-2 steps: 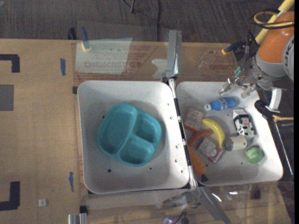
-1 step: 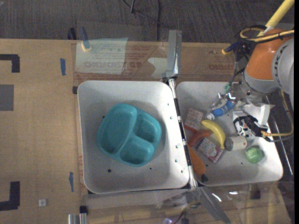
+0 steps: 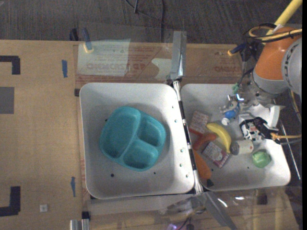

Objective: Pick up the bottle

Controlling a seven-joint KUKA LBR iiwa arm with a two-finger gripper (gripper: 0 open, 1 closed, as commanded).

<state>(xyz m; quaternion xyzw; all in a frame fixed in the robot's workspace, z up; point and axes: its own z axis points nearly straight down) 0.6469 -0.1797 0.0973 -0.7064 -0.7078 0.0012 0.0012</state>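
I see two shallow white bins side by side on the worktop (image 3: 38,128). The left bin (image 3: 96,99) holds a teal divided plate (image 3: 133,138), lying flat near its middle. In the right bin (image 3: 276,174) I count a yellow banana (image 3: 220,134), an orange carrot-like piece (image 3: 203,164) along the left wall, a small printed packet (image 3: 199,120), another packet (image 3: 216,154) just below the banana, and a green object (image 3: 261,158) toward the right.
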